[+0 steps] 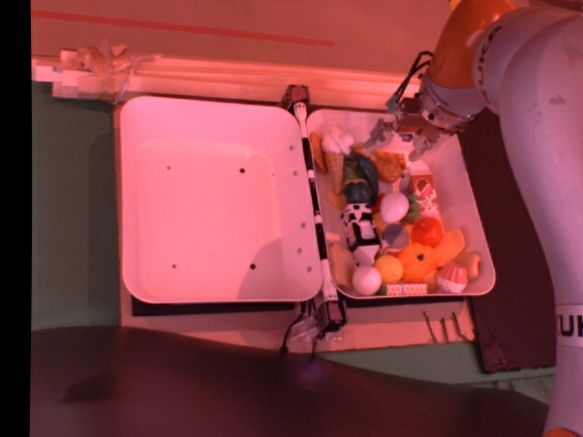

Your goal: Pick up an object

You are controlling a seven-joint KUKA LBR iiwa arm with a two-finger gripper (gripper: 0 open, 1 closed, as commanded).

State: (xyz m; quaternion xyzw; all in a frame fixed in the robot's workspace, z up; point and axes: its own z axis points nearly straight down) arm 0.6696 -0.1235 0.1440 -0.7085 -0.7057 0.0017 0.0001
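A: Where is the grey arm with the orange band (469, 25)?

B: It comes in from the upper right and ends over the far end of the right shallow white bin (474, 209). The pincer (401, 137) hangs above the objects at the bin's top edge, its two fingers spread apart with nothing between them.

A: And the things to pick from?

B: All heaped in that right bin. Just under the pincer lies a brown-orange toy piece (392, 164). Left of it, a small white plush figure (339, 141) sits near the bin's top left corner, with a dark green rounded toy (360, 178) just below. A black-and-white patterned figure (361, 223) lies along the middle, beside a white egg-shaped object (394, 208).

A: The near end?

B: A red round fruit (427, 231), an orange pumpkin-like toy (418, 262), a small yellow-orange ball (389, 269) and a white ball (366, 280) are crowded together, touching one another. A pink-and-white cupcake-like piece (452, 280) sits in the near right corner.

A: The other bin?

B: The left shallow white bin (132, 198) shows a bare floor with a few small dark dots. A black-and-white striped bar (312, 189) runs between the two bins on the tabletop (73, 208).
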